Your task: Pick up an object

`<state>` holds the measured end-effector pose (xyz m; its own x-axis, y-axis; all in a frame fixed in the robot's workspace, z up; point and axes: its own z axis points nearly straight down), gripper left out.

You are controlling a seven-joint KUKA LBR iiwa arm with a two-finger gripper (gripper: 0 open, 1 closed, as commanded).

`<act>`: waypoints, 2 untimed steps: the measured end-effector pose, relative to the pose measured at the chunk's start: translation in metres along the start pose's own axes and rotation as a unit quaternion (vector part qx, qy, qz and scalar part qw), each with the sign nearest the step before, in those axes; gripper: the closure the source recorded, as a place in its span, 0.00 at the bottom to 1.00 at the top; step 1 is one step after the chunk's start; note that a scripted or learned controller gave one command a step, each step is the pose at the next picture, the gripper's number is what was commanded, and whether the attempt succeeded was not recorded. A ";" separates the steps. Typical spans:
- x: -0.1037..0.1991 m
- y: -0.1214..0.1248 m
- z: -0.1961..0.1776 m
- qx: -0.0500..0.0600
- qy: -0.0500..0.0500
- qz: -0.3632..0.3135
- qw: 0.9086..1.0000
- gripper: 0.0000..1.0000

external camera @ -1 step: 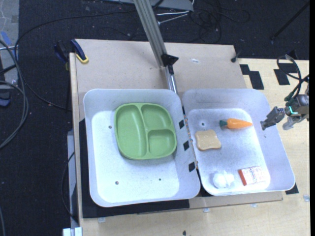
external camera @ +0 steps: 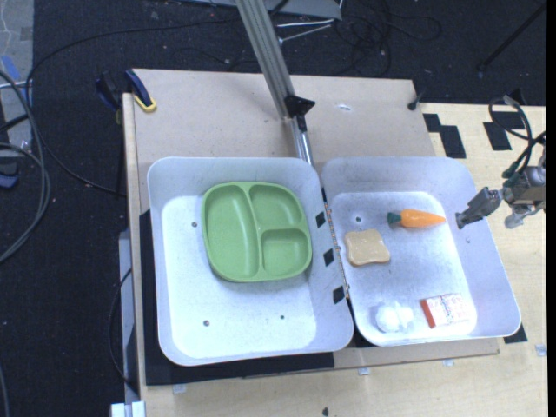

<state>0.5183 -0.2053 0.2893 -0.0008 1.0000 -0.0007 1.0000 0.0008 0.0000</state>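
In the right bin lie an orange carrot with a green top, a tan slice of toast, a white lumpy object and a small red-and-white box. My gripper hangs over the bin's right rim, just right of the carrot and apart from it. Its fingers are spread open with nothing between them.
A green divided plate sits in the left bin. A slanted metal pole comes down to the seam between the bins at the back. Cables lie on the dark floor to the left.
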 end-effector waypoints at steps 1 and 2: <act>0.003 0.002 0.043 0.002 0.001 0.000 1.000 0.00; 0.005 0.001 0.087 0.002 0.001 0.000 1.000 0.00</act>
<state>0.5189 -0.1999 0.2026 -0.0001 1.0000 0.0012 1.0000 0.0001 -0.0045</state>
